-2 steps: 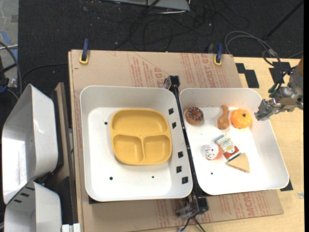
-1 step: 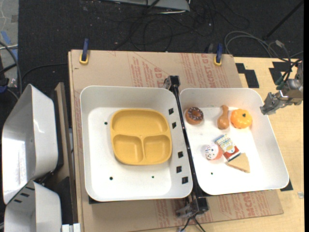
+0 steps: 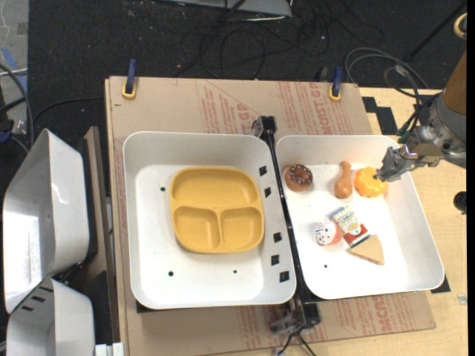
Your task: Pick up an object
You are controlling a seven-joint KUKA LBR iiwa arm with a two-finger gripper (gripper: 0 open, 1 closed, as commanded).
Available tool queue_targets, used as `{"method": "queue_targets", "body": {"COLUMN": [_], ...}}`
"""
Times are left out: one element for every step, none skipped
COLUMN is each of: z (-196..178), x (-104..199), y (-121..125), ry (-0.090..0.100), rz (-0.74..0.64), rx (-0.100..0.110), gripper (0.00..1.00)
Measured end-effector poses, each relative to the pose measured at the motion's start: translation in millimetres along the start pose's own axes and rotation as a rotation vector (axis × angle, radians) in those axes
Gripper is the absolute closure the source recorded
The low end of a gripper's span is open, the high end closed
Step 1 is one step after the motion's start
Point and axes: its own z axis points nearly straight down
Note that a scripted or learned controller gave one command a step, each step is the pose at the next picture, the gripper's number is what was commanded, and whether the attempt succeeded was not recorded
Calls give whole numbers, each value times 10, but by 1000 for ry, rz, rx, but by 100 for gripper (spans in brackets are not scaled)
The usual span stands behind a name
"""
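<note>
Rightward, the claw (image 3: 387, 170) meets the orange fruit (image 3: 369, 183) near the right bin (image 3: 415, 221) edge; grip unreadable.

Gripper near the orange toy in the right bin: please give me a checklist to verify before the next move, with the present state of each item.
1. Gripper is over the right bin: ok.
2. Gripper is next to a target, the orange round toy: ok, its tip meets the toy's upper right edge.
3. Toy is between the fingers: cannot tell.
4. Space around the toy: not ok, the drumstick toy lies right beside it on the left.
5. Other objects are away from the gripper: ok, the doughnut, the small carton and the wedge lie apart.
6. Yellow divided plate sits in the left bin, out of the path: ok.
</note>
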Motion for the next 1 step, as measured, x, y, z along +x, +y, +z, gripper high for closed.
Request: {"method": "queue_targets", "body": {"z": [132], "x": [450], "y": [-21], "ry": [-1], "rz": [1], "rx": [1], "gripper": [100]}}
